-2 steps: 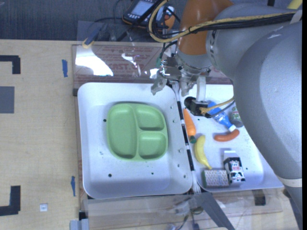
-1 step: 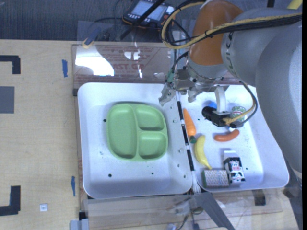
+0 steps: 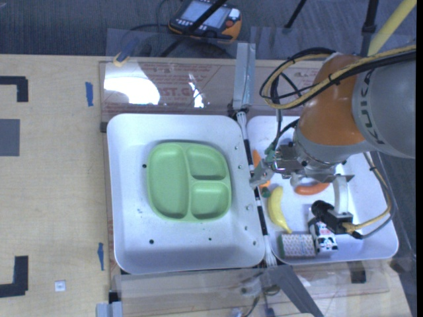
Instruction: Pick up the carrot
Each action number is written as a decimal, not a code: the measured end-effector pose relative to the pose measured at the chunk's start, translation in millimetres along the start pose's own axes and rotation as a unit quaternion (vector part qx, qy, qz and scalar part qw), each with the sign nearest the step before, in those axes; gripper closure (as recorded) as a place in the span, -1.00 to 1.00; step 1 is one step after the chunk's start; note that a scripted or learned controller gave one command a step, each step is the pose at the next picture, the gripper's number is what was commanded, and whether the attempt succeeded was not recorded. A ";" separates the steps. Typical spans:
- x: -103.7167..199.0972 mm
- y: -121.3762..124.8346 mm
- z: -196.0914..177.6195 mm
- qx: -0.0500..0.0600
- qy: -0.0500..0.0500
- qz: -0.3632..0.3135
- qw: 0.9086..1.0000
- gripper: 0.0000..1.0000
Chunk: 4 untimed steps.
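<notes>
1. My gripper (image 3: 284, 163) hangs below the orange band of my wrist, over the left part of the right bin (image 3: 390, 244). From this angle the wrist housing covers it, so I cannot tell how far apart it stands or whether it has hold of anything.
2. The carrot (image 3: 310, 189) lies in the right bin, just beside my gripper on its right and toward the near edge. It is an orange, elongated piece lying roughly level, and my wrist covers its upper edge.
3. A banana (image 3: 278, 210) lies near the carrot, to its left, running lengthwise toward the near edge of the bin.
4. A small orange and green item (image 3: 264, 190) sits at the upper tip of the banana, close to the wall between the bins.
5. A grey speckled block (image 3: 297, 245) rests at the near wall of the right bin, with a small black and white item (image 3: 325, 242) just beside it.
6. The left bin (image 3: 122, 177) holds a green plate (image 3: 190, 180) with three compartments, well apart from my gripper.
7. A handheld control unit (image 3: 205, 18) lies beyond the bins, at the far side of the bench.
</notes>
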<state>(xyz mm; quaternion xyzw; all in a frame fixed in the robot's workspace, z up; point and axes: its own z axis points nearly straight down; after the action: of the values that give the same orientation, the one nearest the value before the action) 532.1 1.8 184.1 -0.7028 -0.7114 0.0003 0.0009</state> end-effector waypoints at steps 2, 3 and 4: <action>-44.5 1.3 -220.3 -0.001 -0.001 0.008 1.000 1.00; 54.0 1.0 -184.5 0.000 -0.001 0.062 0.998 1.00; 79.0 -32.5 -21.6 0.000 0.000 0.047 0.999 1.00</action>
<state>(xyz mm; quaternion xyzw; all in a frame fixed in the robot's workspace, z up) 498.6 80.4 205.8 -0.7354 -0.6776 0.0007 0.0009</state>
